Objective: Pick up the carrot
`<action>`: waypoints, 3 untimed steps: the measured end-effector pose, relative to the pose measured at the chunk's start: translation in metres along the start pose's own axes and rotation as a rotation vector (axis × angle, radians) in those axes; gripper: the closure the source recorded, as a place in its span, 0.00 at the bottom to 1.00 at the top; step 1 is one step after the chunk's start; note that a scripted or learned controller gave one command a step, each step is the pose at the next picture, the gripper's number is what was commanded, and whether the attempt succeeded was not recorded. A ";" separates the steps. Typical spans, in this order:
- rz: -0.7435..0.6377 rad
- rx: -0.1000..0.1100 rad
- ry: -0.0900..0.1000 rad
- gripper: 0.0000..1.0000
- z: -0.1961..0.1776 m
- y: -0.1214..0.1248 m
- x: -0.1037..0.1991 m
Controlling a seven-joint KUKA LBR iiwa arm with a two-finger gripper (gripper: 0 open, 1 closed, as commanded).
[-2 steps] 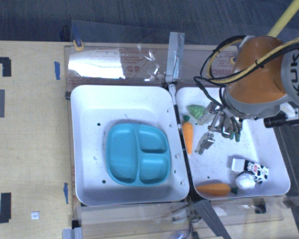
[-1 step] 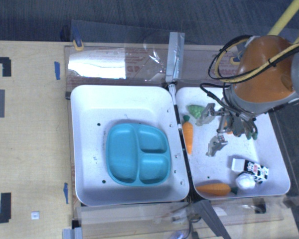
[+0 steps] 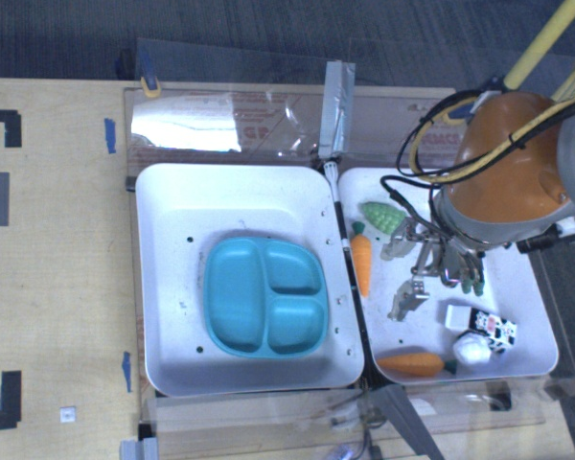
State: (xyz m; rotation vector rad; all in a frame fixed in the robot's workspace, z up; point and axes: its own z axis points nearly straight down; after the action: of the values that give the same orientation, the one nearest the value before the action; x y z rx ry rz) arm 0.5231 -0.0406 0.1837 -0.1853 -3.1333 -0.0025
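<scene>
— Nearest us, what is that orange thing by the rim?

— It is a carrot-like orange piece [image 3: 410, 363], lying crosswise along the near wall of the right bin [image 3: 541, 357].

— And the gripper?

— The gripper [image 3: 410, 295] is over the middle of that same bin, with the arm [image 3: 503, 161] and its orange band coming in from the right and far side. Whether it is spread or pressed together I cannot tell; the metal parts blur into one another. Nothing shows clamped in it.

— Where is the carrot, then?

— The carrot [image 3: 361, 263] lies just left of the gripper and apart from it, close along the bin's left wall. It runs near to far, with its green top at the far end.

— What else is around the gripper?

— On the far side, a bumpy green piece [image 3: 381, 217] sits near the carrot's top. To the right and nearer us is a small white block [image 3: 457, 315]. Next to it are a black-and-white toy [image 3: 499, 332] and a white ball [image 3: 471, 350], the two touching or nearly so.

— Further out?

— The left bin [image 3: 163, 209] stands against the right one. It holds a blue divided plate [image 3: 264, 295], roughly centred, well apart from the gripper. Both bins rest on a pale wooden bench [image 3: 57, 257].
</scene>
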 end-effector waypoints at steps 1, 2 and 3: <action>-0.018 0.000 -0.003 0.00 0.000 0.021 -0.011; 0.140 0.002 0.003 0.00 0.060 -0.051 -0.011; -0.061 0.000 -0.009 0.00 -0.002 -0.018 -0.089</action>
State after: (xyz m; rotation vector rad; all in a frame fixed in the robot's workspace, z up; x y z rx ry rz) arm 0.6093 -0.0691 0.1858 -0.0897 -3.1465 -0.0020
